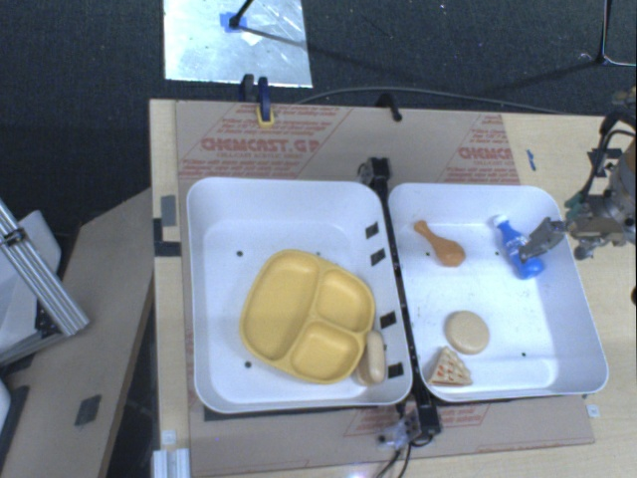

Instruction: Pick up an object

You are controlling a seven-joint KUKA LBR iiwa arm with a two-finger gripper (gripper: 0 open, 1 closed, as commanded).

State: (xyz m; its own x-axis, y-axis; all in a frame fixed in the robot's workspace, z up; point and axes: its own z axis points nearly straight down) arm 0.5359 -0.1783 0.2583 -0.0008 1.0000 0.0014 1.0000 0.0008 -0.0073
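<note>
On the desk (299, 137) two shallow white bins sit side by side. The left bin (229, 217) carries a yellow divided tray (299, 312), with a pale bread roll (373, 358) lying just against the tray's lower right corner. The right bin (567, 317) holds four loose things: a toy chicken drumstick (441, 244) near its upper left, a round tan biscuit (466, 331) lower down, a waffle-patterned wedge (450, 368) just below the biscuit in the lower left corner, and a small blue bottle (516, 245) lying near the upper right. The arm enters from the right edge, and its jaws (542, 237) hang at the bin's upper right, right beside the blue bottle and seemingly touching or overlapping its right end. The view there is small and cluttered, so whether the jaws are released or clenched cannot be told, and the bottle cannot be seen between them.
</note>
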